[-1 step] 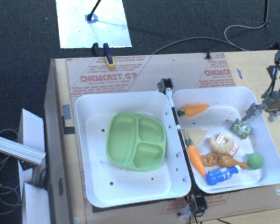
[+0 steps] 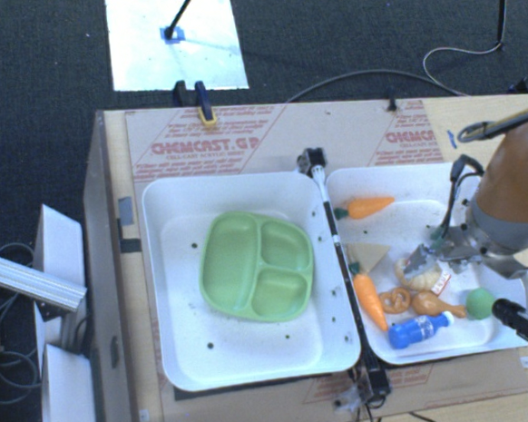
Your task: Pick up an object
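Gripper (image 2: 429, 256) position is low in the right bin (image 2: 412, 353), at the right of the frame, directly over a pale, lumpy food item (image 2: 419, 278) near the bin's centre. Whether the claw is spread or pressed together cannot be told from this view, and nothing is visibly pinched in it. The likely target is that pale item, which lies in a tight cluster: a brown pretzel-like piece (image 2: 397, 300) and a tan drumstick-shaped piece (image 2: 432, 303) touch or nearly touch it below, an orange carrot (image 2: 369, 301) lies just to the left, and a blue bottle (image 2: 416, 330) and green ball (image 2: 480, 303) sit along the bin's lower edge. A second carrot (image 2: 367, 207) lies well apart in the bin's upper area. The left bin (image 2: 174, 285) holds a green divided tray (image 2: 256, 265). The main risk is judged to be crowding: a closing claw may strike a neighbouring item, push the cluster aside, or catch two items and drop both. The rounded, uneven shape of the pale item may also let it slip out during a lift.
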Controlling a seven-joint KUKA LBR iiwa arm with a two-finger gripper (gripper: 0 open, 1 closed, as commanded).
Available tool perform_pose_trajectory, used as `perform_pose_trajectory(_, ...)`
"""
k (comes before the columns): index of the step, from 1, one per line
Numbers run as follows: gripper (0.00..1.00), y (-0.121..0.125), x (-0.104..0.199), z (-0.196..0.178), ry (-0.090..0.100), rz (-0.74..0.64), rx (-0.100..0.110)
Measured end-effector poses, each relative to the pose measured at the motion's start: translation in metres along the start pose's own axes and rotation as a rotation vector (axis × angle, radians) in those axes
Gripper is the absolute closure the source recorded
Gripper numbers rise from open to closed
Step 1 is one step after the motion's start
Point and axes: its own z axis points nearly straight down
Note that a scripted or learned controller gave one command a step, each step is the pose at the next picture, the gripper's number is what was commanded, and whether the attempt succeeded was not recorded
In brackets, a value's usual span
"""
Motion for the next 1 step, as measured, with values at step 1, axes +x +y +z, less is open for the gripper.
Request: perform_pose_trajectory(1, 0.0, -0.023, 0.0303, 0.0501, 0.0, 0.002, -0.004)
